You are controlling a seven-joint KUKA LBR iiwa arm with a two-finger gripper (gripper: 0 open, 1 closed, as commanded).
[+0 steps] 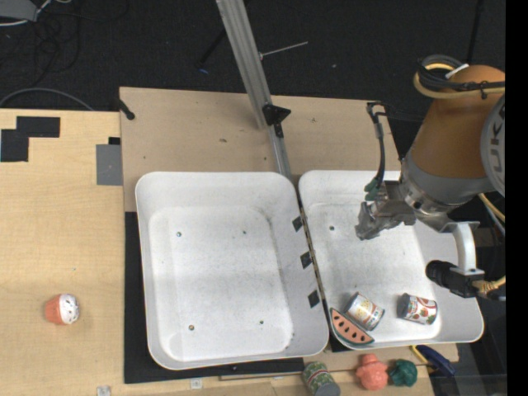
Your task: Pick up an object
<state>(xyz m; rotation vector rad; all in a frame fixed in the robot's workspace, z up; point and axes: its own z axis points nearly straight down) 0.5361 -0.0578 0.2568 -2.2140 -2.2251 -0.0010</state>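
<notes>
1. Two white bins sit side by side on the table (206,130): the left bin (165,196) and the right bin (338,190), touching along a black-clipped seam.
2. Count in the right bin: three things, all down at its near edge. One watermelon slice (350,327) in the near-left corner, one silver can (364,310) lying tilted just beside it, touching or nearly so, and one red-and-white can (417,308) lying a little to the right, apart from the other two.
3. Outside the bins, along the near table edge: one dark green can (316,377), one pink toy (372,372), one green toy (403,373), in a row.
4. Far out left on the table, one small red-and-white ball (62,309) on its own.
5. One arm (450,139) comes in from the right, orange band on show.
6. The hand (369,222) hangs over the middle of the right bin, well apart from all three things. Nothing shows between its fingers; spread or pressed together, I cannot tell from this angle.
</notes>
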